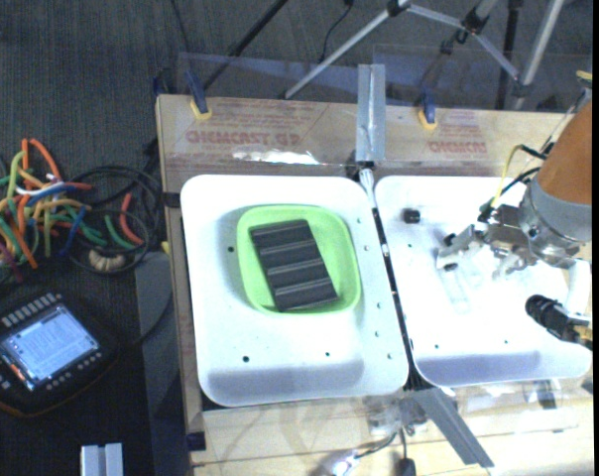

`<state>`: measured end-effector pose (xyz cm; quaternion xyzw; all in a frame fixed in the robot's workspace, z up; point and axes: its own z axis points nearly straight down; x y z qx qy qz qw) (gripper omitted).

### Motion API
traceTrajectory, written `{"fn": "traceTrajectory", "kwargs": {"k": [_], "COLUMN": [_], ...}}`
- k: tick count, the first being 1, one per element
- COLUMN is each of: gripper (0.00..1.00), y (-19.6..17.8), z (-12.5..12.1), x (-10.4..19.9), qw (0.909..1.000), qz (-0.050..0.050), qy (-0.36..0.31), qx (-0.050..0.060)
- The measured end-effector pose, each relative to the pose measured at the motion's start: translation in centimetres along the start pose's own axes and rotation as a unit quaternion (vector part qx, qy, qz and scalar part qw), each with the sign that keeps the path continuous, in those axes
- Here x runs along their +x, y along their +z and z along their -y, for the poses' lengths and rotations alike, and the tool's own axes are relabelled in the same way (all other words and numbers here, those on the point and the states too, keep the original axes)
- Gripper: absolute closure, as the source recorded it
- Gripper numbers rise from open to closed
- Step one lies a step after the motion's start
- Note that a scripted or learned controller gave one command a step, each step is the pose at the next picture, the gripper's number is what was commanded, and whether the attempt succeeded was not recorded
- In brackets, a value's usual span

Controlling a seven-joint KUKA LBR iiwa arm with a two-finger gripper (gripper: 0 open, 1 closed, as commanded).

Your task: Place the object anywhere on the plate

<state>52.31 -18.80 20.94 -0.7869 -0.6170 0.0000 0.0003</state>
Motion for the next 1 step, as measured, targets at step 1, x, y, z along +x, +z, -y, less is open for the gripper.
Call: {"fn": "traceTrajectory", "kwargs": {"k": [1], "gripper": [0.00], "y": [-13.98], "z": [0.29], "x": [-3.29], "qw": [0.9980], "qz": [0.002], "qy": [0.062], "qx": [-0.002]}}
